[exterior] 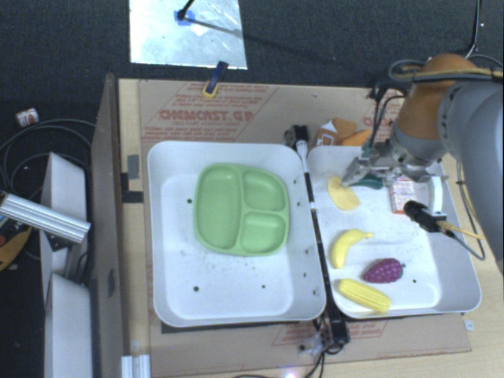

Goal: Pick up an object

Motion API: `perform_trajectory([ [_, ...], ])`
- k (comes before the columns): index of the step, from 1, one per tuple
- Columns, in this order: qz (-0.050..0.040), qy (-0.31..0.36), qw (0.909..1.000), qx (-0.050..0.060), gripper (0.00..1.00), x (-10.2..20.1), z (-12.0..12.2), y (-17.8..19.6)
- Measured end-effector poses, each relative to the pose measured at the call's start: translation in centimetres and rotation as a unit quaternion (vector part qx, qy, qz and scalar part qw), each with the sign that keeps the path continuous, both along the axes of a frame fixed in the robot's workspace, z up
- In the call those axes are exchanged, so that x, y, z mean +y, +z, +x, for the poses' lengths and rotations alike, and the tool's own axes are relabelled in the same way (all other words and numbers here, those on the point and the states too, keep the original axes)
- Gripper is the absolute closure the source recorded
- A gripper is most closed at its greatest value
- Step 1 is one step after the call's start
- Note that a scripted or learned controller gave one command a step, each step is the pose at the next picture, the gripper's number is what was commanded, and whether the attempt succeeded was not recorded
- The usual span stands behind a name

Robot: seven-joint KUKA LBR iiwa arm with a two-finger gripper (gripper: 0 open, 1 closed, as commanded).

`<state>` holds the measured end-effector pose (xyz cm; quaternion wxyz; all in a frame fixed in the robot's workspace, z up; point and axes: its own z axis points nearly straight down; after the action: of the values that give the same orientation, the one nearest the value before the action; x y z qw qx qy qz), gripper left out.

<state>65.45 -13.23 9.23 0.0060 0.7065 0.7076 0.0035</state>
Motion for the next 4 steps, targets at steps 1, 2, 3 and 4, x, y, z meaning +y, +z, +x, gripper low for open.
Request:
perform_trajectory([
  [1, -0.0032, 0.002, 1.0, -0.003, 0.0, -0.5, 2.0, 0.2],
  [2, 0.0004, -0.001, 1.0, 0.004, 0.0, -4.4, 1.5, 0.0],
  [3, 0.0002, -0.002, 1.0, 0.004, 0.0, -7.6, -3.3, 7.6],
  [4, 0.0029, 0.003, 1.0, 0.007, 0.0, -0.6, -7.3, 8.4],
])
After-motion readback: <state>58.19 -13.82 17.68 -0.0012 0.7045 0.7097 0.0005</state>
